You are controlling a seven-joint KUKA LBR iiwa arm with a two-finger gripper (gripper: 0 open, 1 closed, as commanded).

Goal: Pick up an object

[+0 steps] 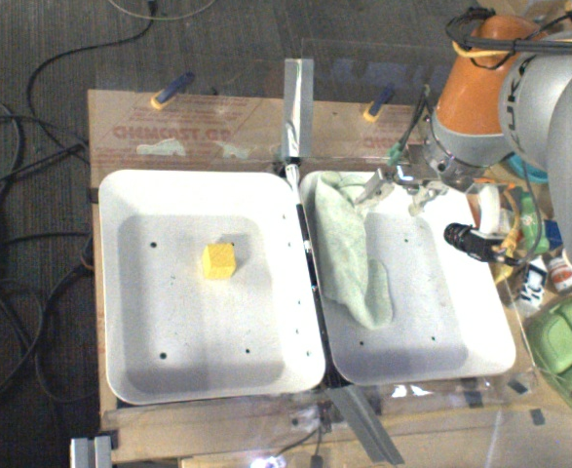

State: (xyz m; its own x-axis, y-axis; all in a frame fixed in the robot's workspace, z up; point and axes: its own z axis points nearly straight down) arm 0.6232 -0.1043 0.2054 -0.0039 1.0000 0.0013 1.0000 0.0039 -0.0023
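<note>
Two white bins sit side by side; the right bin (480,354) has the gripper (400,191) up over its far edge. Its fingers look spread, with nothing between them, though they are small and hard to see. Just beside it a pale green cloth (349,252) lies slumped along the left wall. Well apart, a yellow block (219,260) waits in the left bin (130,359). Black cables (32,115) trail over dark carpet.
</note>
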